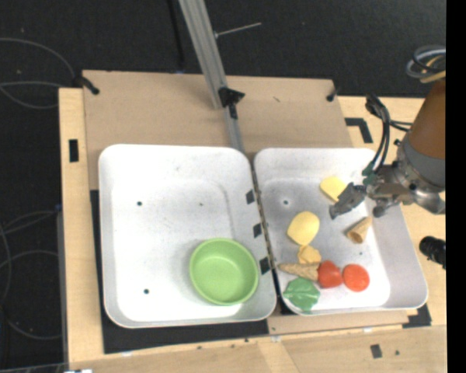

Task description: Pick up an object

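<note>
My gripper (pixel 363 201) hangs over the right bin (pixel 279 169), near its right side, with its two dark fingers spread apart and nothing between them. A small tan cone-shaped piece (pixel 359 228) lies just below the fingers. A yellow wedge (pixel 333 186) lies just to the gripper's left. Further left lie a pale yellow round piece (pixel 303 227) and a smaller yellow piece (pixel 309 254). Along the bin's front lie a tan stick-like piece (pixel 295 269), two red pieces (pixel 329 274) (pixel 356 277) and a green piece (pixel 301 293).
The left bin (pixel 140 185) holds a green bowl (pixel 223 270) at its front right. A grey metal post (pixel 206 41) slants up from behind the bins' divider. Cables hang beside the orange-banded arm (pixel 429 130) at the right.
</note>
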Available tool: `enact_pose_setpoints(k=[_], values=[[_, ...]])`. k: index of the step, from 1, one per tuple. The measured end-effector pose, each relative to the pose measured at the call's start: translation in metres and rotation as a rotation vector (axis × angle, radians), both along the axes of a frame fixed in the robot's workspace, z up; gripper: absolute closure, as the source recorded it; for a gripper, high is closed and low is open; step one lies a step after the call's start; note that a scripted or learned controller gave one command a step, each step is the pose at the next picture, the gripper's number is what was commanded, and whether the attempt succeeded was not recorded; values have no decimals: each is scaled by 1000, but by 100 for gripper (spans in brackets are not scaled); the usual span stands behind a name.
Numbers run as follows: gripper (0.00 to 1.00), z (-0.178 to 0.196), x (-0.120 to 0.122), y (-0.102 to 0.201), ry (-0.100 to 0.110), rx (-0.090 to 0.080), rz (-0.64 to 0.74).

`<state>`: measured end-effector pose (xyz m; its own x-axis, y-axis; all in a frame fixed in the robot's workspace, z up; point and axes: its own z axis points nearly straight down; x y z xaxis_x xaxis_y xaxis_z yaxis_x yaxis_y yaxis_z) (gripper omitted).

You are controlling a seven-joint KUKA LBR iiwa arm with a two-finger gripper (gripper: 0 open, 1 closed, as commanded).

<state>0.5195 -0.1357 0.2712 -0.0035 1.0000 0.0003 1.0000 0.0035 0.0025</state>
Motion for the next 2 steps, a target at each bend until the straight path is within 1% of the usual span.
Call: enact_pose_setpoints(k=[1,2], values=[[0,0,0,0,0,0,-2],[0,-42,0,-4,5,-2,-5]])
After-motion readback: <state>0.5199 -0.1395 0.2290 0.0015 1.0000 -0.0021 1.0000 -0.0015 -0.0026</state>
